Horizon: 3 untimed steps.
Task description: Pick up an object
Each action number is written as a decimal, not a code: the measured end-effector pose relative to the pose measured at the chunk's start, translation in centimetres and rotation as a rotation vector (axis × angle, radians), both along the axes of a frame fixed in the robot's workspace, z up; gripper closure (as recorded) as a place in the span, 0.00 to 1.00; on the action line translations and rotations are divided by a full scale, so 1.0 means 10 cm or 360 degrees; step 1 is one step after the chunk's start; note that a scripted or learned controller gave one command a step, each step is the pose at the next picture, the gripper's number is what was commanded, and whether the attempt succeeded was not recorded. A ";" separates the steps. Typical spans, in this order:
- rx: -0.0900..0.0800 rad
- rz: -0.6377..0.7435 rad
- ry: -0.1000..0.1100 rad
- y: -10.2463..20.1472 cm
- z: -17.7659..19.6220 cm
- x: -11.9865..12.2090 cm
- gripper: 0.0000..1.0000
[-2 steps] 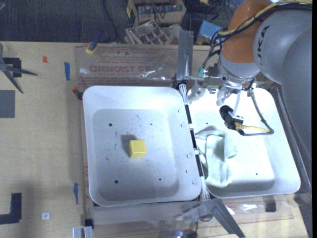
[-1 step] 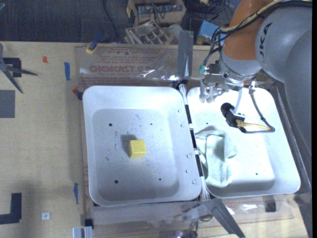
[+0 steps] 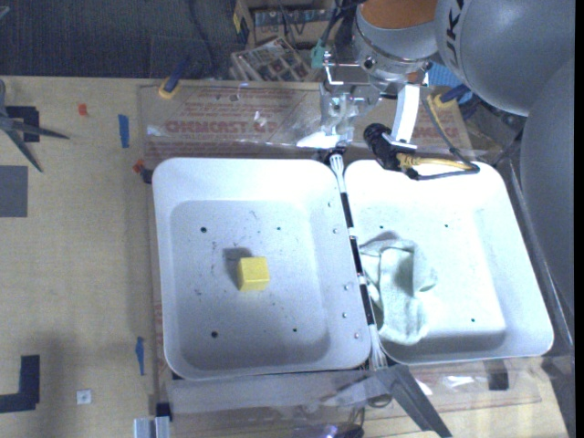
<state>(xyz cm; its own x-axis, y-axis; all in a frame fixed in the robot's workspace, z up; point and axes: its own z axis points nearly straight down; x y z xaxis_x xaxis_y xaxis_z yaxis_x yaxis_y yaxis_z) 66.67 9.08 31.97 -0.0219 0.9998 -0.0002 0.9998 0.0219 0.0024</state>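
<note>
The KUKA arm [image 3: 511, 35] is built of smooth, rounded grey housings with a glossy sheen; one bulging link carries part of the maker's name in dark capital letters. Just beside that lettering sits an orange band [image 3: 397, 5], curved like a collar above the wrist. Below the band a pale grey ring leads to the metallic gripper [image 3: 339, 108], flanked by a white bracket and thin cables.

Blue clips [image 3: 125, 130] sit on the wooden surface [image 3: 73, 245] left of the bins, a small red bit [image 3: 83, 109] nearby, clear plastic sheeting [image 3: 237, 117] behind.
</note>
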 end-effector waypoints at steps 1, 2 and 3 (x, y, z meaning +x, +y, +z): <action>0.0000 -0.0046 0.0000 0.87 0.30 -0.02 1.00; 0.0001 -0.0197 -0.0002 1.35 0.32 -0.01 1.00; -0.0002 -0.0327 0.0007 1.25 -0.41 -0.01 1.00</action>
